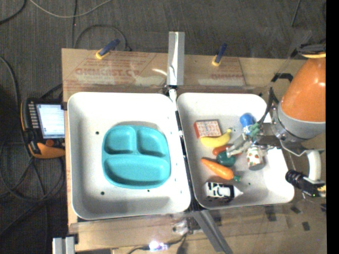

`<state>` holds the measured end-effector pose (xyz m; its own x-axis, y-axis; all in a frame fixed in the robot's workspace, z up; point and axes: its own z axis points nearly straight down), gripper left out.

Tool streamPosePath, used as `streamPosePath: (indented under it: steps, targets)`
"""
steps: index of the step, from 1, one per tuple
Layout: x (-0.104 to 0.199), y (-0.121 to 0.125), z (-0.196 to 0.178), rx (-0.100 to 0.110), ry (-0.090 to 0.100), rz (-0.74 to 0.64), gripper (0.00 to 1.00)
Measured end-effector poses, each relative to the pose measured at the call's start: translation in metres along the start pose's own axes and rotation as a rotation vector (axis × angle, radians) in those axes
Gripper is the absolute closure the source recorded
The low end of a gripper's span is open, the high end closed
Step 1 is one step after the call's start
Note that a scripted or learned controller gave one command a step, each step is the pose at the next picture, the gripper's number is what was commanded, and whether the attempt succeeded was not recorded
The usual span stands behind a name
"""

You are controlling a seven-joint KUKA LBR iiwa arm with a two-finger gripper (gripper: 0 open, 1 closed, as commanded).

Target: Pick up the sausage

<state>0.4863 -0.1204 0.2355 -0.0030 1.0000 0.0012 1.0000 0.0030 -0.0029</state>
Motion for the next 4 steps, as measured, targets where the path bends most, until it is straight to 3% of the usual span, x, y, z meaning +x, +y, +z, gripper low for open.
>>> streamPosePath:
  steps: [1,2,3,4]
  targets:
    - [-0.012,-0.002,-0.084,-0.003,-0.003,-0.267,0.0]
    - [-0.034,0.045,0.0,0.0,-0.002,-0.18,0.0]
    - [-0.059,0.064,0.077,0.001,-0.002,-0.126,0.0]
    - [-0.062,0.068,0.141,-0.002,0.0,-0.158,0.0]
